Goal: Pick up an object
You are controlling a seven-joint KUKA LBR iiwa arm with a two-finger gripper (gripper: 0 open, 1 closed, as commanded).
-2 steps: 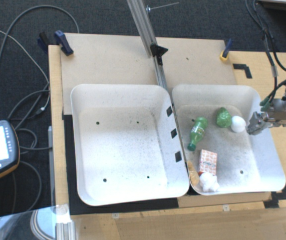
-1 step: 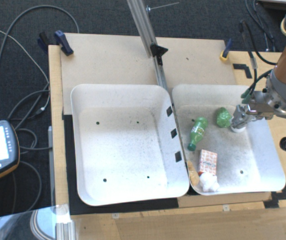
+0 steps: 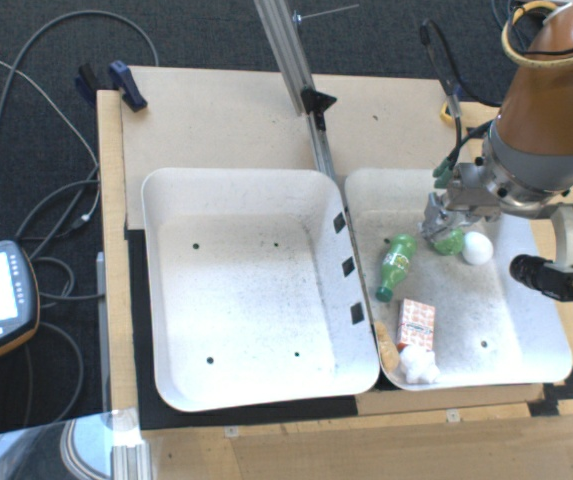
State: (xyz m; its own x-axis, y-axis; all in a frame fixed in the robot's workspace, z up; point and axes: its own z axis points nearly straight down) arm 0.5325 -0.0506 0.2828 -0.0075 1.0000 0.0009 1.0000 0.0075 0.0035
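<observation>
**Arm Reaches Into the Right Bin**

The grab could miss. A small green thing (image 3: 451,241) and a white ball (image 3: 477,249) sit touching each other, right under the gripper (image 3: 444,218). The ball could roll away if it gets bumped. The gripper might also push the two apart and catch nothing.

The arm (image 3: 551,88) comes in from the right and bends down into the right bin (image 3: 536,368). I cannot tell how the gripper is set.

In the same bin, a green bottle (image 3: 396,265) lies just left of the gripper. A red and white box (image 3: 417,325) lies below the bottle.
</observation>
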